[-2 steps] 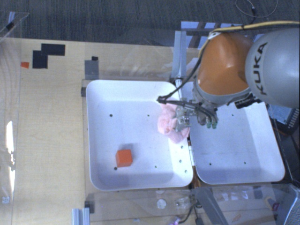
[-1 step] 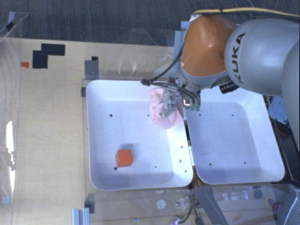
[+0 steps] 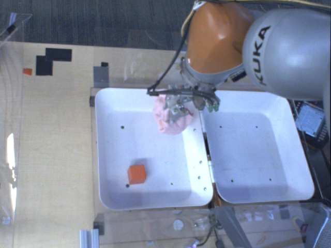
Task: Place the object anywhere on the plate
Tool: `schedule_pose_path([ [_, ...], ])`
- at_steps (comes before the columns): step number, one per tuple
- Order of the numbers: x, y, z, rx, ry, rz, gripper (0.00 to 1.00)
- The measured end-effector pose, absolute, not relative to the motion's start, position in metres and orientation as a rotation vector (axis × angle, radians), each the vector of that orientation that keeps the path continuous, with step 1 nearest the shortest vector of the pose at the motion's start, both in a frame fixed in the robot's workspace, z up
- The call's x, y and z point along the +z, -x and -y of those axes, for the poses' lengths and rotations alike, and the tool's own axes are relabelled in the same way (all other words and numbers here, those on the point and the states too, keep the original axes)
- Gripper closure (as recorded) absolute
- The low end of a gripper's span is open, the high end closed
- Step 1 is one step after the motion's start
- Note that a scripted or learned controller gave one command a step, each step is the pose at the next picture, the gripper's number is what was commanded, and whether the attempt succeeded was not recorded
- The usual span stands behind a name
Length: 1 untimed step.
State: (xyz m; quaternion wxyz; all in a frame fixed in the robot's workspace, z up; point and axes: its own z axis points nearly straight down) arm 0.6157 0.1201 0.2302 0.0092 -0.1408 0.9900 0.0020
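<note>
A small orange cube [image 3: 137, 174] lies on the floor of the left bin [image 3: 111, 138], near its front left. A pale pink plate [image 3: 169, 124] sits in the same bin's back right corner, partly hidden by the arm. My gripper [image 3: 179, 109] hangs directly over the plate's back part, well away from the cube. No object shows at the gripper.
The right bin [image 3: 258, 154] adjoins the left one along a shared rim [image 3: 205, 149]. The big orange-banded wrist [image 3: 214, 35] overhangs the back of both bins. Black markers [image 3: 50, 60] sit on the wooden bench at the far left.
</note>
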Motion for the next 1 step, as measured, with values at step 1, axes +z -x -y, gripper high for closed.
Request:
schedule_pose_path([
  [1, 0.1559, -0.5936, -0.1796, 0.005, 0.335, -3.119, 1.00],
])
